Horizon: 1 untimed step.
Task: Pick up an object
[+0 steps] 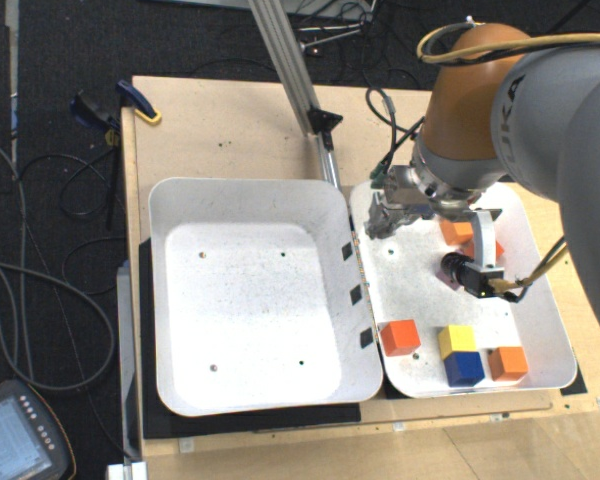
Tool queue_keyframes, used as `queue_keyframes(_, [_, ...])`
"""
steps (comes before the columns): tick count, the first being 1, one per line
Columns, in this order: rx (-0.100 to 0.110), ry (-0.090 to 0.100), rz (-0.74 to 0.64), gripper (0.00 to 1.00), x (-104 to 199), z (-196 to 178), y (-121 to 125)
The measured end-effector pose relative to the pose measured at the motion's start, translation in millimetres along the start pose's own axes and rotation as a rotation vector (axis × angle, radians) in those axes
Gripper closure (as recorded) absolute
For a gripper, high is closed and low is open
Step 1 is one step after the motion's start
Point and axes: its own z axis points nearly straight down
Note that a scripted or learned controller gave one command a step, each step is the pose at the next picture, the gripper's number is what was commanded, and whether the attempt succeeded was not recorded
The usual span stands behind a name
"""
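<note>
gripper [380, 218] over right bin [540, 268] | jaw state cannot tell | orange block [400, 336] square, no long axis

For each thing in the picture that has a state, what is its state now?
Gripper: low over the right bin's far end, holding nothing visible.
Orange block: resting in right bin.
Yellow block: resting, touching blue block.
Second orange block: resting.
Third orange block: partly hidden by arm.

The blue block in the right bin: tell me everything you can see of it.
The blue block is a small, matte, deep blue cube, seemingly intact. It sits flat on the floor of the right bin, near its front edge. The yellow block is pressed against its far side, and an orange block lies just to its right.
</note>
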Motion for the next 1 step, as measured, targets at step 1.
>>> queue_keyframes(1, [0.0, 0.001, 0.0, 1.0, 43.1, -8.6, 13.9])
